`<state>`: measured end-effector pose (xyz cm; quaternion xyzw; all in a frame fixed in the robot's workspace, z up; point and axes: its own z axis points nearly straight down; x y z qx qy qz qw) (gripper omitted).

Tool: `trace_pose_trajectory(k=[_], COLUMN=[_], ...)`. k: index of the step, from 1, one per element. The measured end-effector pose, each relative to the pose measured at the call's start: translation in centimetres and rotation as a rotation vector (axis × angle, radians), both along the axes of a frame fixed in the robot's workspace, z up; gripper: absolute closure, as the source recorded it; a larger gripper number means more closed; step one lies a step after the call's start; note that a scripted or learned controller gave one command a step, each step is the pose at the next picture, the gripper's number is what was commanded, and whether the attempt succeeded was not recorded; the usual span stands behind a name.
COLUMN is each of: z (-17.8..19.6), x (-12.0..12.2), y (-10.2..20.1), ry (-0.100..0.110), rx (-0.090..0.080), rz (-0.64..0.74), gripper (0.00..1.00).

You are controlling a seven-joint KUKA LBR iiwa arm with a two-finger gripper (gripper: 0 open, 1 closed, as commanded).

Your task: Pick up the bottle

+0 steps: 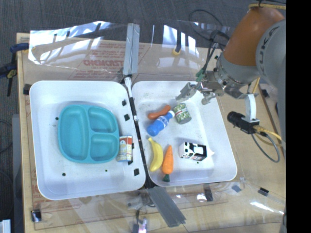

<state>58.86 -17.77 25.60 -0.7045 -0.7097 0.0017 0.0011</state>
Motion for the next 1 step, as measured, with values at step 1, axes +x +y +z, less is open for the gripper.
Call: trace_pose_trajectory(k=[1], z=[-10.92], x=[-0.27], y=[4.97], ry=[0.001], rx=[0.0], rz=[-0.006], gripper=[0.0])
